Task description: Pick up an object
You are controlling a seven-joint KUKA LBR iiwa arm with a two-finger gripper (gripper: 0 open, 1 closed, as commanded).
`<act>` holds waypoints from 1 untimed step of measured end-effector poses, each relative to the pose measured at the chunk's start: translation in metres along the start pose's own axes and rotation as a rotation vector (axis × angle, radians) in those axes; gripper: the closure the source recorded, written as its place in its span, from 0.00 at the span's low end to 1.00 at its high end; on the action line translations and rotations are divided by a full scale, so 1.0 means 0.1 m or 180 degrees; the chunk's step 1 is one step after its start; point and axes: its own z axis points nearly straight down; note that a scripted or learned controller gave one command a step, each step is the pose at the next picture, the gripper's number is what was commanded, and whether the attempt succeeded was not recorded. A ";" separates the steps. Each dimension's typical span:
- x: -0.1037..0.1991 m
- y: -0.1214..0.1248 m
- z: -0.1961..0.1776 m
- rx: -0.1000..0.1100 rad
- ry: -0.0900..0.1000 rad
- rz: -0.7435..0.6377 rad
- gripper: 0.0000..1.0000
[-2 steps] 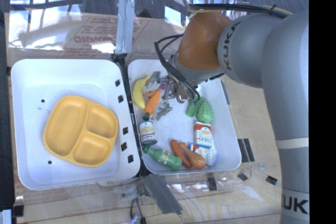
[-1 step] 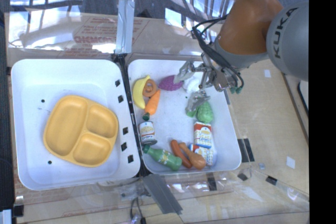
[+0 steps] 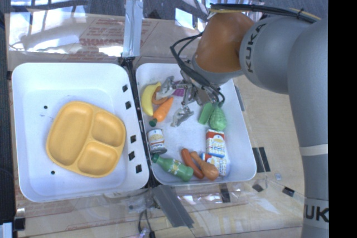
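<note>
Objects (banana (image 3: 148,98), carrot (image 3: 163,110), bottle (image 3: 174,167)) crowded in right bin (image 3: 245,145), on cardboard-covered bench (image 3: 100,36). Gripper (image 3: 187,102) partly hidden; finger state undeterminable.

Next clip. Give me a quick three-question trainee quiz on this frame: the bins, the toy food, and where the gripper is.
1. True or false: the yellow divided tray lies in the same bin as the banana.
2. Which item lies nearest the front rim of the right bin? A) banana B) green bottle C) carrot
3. Fill in: the gripper hangs over the ____ bin.

Key
1. False. The tray is in the left bin; the banana is in the right bin.
2. B. The green bottle lies along the front rim, beside the small can.
3. Right, above the carrot and the green vegetables.
</note>
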 end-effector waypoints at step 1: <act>-0.16 0.08 0.05 0.0028 0.0008 0.0220 0.00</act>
